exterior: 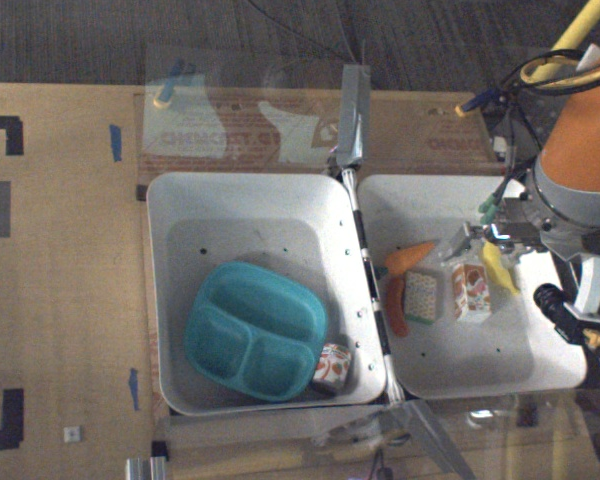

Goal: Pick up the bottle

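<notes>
In the right bin (500,363), a faint see-through shape that looks like a clear bottle (448,260) lies between an orange carrot (410,258) and a small red-and-white carton (470,293). My gripper (485,234) hangs low over the bin's upper right part, just above and to the right of that clear shape. Its tip is close to a yellow item (498,267). I see nothing clearly held in it. The grey arm with its orange band (580,148) reaches in from the right.
A red pepper (395,310) and a tan-green block (420,296) lie left of the carton. The left bin (180,228) holds a teal divided plate (255,330) and a small red-and-white can (332,365). Cables hang by the arm at the upper right.
</notes>
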`<state>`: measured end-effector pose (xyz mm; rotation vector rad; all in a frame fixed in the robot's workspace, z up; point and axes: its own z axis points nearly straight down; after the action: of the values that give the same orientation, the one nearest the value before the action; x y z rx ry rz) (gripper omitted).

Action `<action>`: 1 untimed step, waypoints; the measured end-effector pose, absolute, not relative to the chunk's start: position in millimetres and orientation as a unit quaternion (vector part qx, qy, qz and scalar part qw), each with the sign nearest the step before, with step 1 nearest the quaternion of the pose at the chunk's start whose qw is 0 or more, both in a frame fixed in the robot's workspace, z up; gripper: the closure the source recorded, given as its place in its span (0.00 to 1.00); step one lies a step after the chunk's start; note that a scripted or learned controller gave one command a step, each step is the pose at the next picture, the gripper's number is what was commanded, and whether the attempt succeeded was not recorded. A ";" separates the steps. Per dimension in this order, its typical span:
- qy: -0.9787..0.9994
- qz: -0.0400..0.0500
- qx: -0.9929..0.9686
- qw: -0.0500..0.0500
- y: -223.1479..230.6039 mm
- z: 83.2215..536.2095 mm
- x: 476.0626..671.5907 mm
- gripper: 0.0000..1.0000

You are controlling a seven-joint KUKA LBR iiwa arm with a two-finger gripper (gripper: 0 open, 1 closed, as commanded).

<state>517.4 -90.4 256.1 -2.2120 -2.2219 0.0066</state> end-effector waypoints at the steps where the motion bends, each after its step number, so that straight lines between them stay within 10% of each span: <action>1: -0.859 0.002 -0.512 0.004 21.9 193.2 478.5 0.00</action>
<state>478.5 21.9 193.2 -1.6036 -2.6920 0.0063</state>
